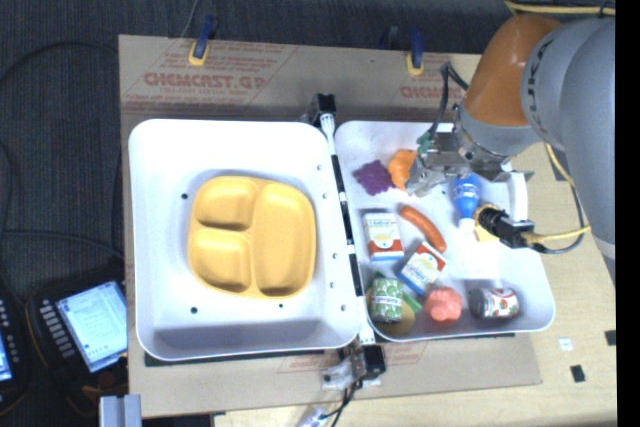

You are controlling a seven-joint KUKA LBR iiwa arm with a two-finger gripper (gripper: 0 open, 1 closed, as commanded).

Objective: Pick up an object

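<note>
The right bin (pixel 530 310) holds several toy foods: a purple piece (pixel 371 177), an orange piece (pixel 402 165), a red sausage (pixel 422 226), two small cartons (pixel 382 236) (pixel 422 269), a green-labelled can (pixel 388 301), a pink ball (pixel 445 306), a red can (pixel 494 303) and a blue bottle (pixel 464 198). My gripper (pixel 428 170) hangs low in the bin's upper part, right beside the orange piece and just left of the blue bottle. Nothing shows between its fingers.
In the left bin (pixel 160 315) lies a yellow divided tray (pixel 253 233). A black divider (pixel 340 190) runs between the bins. The grey arm with its orange band (pixel 505 80) covers the right bin's upper right corner. A cable (pixel 555 237) loops at the right rim.
</note>
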